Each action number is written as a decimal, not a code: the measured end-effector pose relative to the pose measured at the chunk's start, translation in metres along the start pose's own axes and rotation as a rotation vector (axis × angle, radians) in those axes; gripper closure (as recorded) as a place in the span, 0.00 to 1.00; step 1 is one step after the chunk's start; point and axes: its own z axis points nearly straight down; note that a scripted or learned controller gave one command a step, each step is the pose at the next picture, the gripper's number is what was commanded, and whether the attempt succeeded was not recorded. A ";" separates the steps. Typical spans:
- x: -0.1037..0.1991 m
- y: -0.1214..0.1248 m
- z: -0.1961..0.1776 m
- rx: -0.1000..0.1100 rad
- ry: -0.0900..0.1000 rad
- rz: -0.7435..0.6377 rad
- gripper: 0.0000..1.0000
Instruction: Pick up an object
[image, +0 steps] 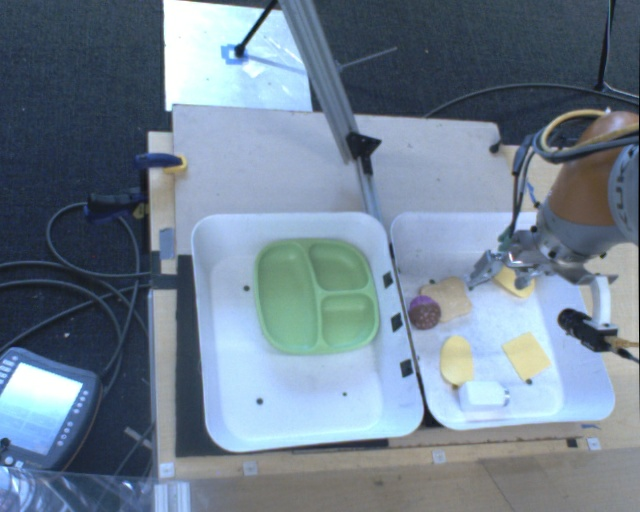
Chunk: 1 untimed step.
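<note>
A metal gripper (492, 268) is seen spread apart, grasping nothing — poised over the right bin (575, 405), near a tan slab (452, 296) and a round purple piece (424, 312).

Scene evenly, brightly lit from overhead. White bins (300, 420) slightly overexposed; surface detail washed out. Shadows soft, faint, seen under green tray (315, 295). Mild glare noted on handheld screen (40, 400) at lower left. Focus acceptable overall; fine detail soft, low res.
</note>
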 end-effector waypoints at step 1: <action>0.000 0.001 0.047 -0.005 0.001 0.001 0.00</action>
